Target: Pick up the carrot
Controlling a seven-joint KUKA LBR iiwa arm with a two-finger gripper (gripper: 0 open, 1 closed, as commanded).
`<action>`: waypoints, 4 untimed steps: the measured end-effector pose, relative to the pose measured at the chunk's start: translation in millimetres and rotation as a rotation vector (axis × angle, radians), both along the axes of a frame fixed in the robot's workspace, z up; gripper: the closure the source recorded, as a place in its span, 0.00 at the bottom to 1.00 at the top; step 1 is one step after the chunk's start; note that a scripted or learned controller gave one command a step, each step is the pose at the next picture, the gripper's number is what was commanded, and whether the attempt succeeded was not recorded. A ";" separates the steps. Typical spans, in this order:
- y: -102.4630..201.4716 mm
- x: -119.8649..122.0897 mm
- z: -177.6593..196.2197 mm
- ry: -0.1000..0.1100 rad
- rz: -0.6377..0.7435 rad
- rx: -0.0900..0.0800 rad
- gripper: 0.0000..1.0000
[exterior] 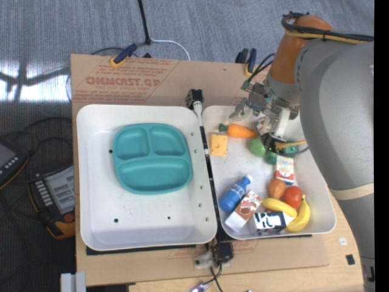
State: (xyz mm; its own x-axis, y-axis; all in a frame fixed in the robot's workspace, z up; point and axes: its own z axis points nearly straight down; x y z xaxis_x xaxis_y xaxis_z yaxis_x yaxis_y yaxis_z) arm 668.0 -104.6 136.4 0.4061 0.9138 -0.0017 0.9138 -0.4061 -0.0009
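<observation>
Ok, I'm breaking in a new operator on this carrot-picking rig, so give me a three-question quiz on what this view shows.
1. True or false: the carrot lies in the right bin.
2. Which item sits in the left bin? A) a banana B) a teal divided plate C) a blue bottle
3. Fill in: just left of the carrot lies a yellow ____ wedge.

Key
1. True. It lies near that bin's far end, just below the gripper.
2. B. The teal divided plate sits there; the banana and the blue bottle are in the right bin.
3. Cheese: the cheese wedge lies by the bin's left wall.
</observation>
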 end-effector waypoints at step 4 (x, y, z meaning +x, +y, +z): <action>-2.6 -126.7 -46.3 -0.018 -0.312 -0.001 0.00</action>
